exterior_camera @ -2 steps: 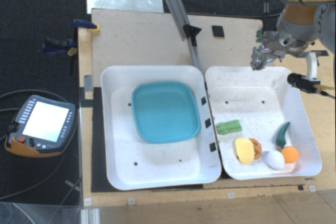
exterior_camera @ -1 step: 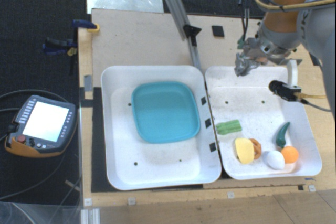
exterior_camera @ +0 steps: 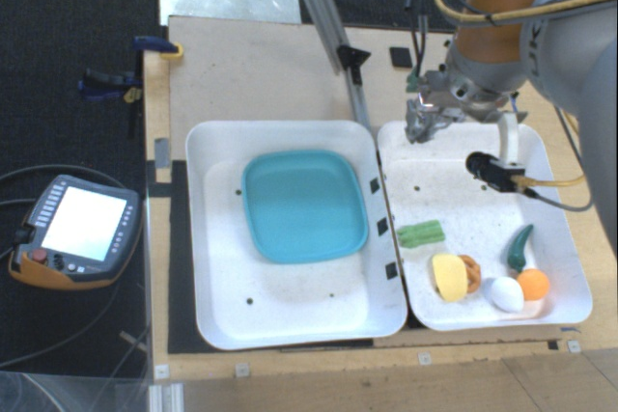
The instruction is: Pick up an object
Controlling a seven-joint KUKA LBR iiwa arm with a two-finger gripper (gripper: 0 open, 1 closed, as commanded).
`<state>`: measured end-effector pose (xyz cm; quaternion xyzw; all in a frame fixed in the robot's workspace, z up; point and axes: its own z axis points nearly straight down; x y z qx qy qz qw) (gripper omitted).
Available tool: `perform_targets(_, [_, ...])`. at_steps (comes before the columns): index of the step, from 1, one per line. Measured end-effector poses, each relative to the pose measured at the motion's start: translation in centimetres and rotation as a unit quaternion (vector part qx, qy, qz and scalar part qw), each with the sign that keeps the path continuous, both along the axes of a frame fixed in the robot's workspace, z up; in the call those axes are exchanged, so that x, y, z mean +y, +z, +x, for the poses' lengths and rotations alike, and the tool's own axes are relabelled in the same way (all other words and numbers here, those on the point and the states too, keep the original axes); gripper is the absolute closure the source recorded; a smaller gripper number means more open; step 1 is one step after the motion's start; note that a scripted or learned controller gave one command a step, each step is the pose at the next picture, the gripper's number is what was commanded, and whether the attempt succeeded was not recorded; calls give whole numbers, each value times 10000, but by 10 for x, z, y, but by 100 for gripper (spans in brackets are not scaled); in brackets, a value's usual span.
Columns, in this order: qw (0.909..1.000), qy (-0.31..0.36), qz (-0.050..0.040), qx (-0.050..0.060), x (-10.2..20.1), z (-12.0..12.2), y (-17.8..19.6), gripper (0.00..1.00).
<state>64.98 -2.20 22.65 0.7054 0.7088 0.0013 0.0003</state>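
My gripper [exterior_camera: 422, 124] hangs over the far left corner of the right bin [exterior_camera: 555, 207], with nothing visible in it. The bin's objects lie apart from it toward the near side. These are a green block [exterior_camera: 420, 233], a yellow piece [exterior_camera: 448, 277] with a brown item [exterior_camera: 471, 271] against it, a white egg [exterior_camera: 504, 294], an orange ball [exterior_camera: 533, 285] and a dark teal pepper-like item [exterior_camera: 519, 248]. A teal plate [exterior_camera: 304, 206] lies flat in the left bin [exterior_camera: 217, 304].
A black fitting with a yellow cable [exterior_camera: 491, 172] hangs from the arm over the right bin. A slanted metal pole [exterior_camera: 323, 5] crosses behind the bins. A teach pendant [exterior_camera: 72, 229] lies on the floor at the left, and clamps [exterior_camera: 154, 45] grip the bench's far left corner.
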Motion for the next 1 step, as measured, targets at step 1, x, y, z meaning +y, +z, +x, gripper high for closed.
perform_targets(1, [10000,-3,0,8,49,-24,1,100])
